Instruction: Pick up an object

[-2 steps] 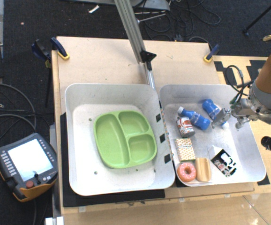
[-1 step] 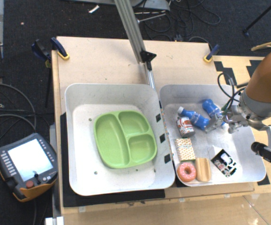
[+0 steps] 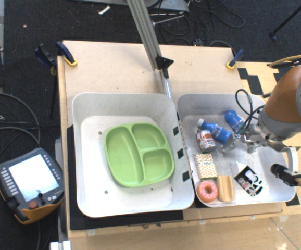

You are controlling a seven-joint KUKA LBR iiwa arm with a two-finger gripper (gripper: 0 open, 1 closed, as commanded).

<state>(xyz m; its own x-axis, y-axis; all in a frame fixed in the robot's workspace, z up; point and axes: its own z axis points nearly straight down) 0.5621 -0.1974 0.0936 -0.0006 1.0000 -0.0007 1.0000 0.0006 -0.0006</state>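
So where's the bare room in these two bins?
Left bin: bare floor all round the green divided plate, widest along its left and front edges. Right bin: crowded mid-floor; free strip along the back wall behind the blue items.

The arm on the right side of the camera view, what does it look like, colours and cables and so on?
The arm has a rounded orange band above a grey wrist section. Black cables loop off its left side over the right bin. Below it sits light grey metal hardware around the gripper.
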